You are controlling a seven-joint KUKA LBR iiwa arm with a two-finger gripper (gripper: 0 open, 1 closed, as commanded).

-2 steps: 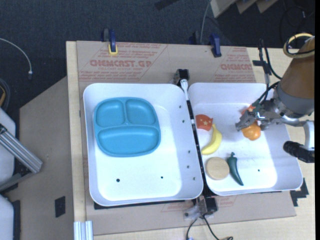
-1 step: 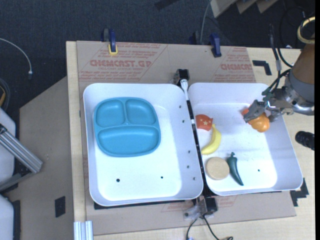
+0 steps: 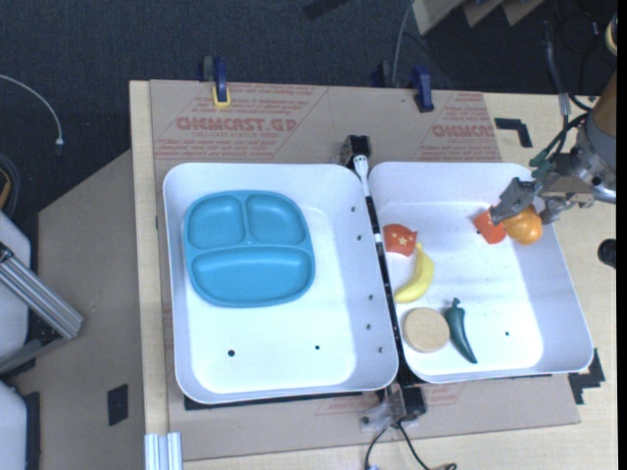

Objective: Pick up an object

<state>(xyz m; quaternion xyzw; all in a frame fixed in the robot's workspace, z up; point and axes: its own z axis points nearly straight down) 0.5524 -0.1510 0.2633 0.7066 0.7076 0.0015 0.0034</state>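
Note:
My gripper (image 3: 512,209) hangs over the far right part of the right bin (image 3: 549,292), reaching in from the right edge. Directly beneath its tip lie a small red object (image 3: 488,228) and an orange round fruit (image 3: 527,228), side by side and touching the gripper in this view. Whether either is held cannot be told. Near the bin's left wall sit a red strawberry-like piece (image 3: 399,238) and a yellow banana (image 3: 419,276). A tan round disc (image 3: 425,329) and a dark green pepper (image 3: 458,331) lie at the bin's front.
The left bin (image 3: 333,351) holds a blue divided plate (image 3: 251,248) in its far left half. A black clamp bar (image 3: 370,225) runs along the seam between the bins. Cardboard sheeting (image 3: 294,116) lies under both bins.

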